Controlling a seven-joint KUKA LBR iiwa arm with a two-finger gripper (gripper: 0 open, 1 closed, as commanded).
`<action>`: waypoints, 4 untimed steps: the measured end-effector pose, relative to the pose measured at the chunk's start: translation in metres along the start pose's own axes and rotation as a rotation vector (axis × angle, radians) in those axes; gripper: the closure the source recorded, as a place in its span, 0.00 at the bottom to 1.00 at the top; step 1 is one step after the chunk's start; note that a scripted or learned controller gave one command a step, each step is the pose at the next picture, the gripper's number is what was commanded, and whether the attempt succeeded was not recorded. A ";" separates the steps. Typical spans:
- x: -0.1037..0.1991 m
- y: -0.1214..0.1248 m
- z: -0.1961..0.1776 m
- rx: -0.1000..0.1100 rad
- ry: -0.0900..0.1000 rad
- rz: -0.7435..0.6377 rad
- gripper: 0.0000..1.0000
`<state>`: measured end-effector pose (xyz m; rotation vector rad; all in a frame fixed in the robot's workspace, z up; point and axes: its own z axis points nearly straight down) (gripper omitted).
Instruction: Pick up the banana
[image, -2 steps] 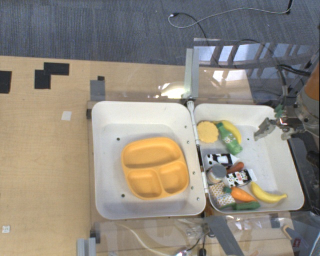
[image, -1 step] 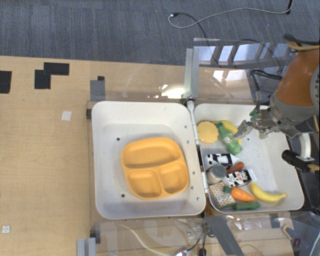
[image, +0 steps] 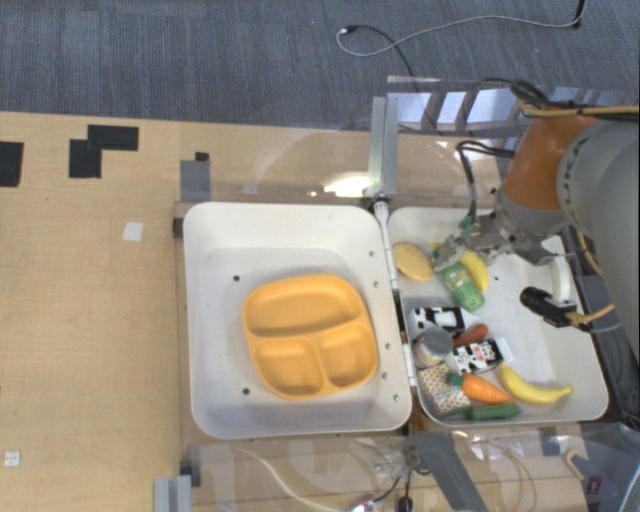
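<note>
Bench (image: 90, 330), light wood surface: bears two shallow white bins side by side, left bin (image: 215, 330), right bin (image: 560, 345).

The scene is viewed from a single fixed camera mounted above the light wooden bench (image: 90, 330), angled downward at a slant. Both shallow white plastic bins, the left bin (image: 215, 300) and the right bin (image: 575, 370), are framed from moderate height, and grey carpeted floor (image: 200, 50) is seen beyond the far edge.

2 white bins (image: 290, 225); 1 orange tray (image: 310, 335); 2 bananas (image: 535, 385); 1 carrot (image: 485, 390).
</note>
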<state>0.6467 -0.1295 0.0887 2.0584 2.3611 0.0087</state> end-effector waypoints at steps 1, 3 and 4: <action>-0.036 -0.010 0.000 0.001 0.000 -0.032 0.00; -0.042 0.020 -0.012 0.003 -0.001 -0.075 1.00; 0.023 0.028 -0.087 0.003 0.002 0.098 1.00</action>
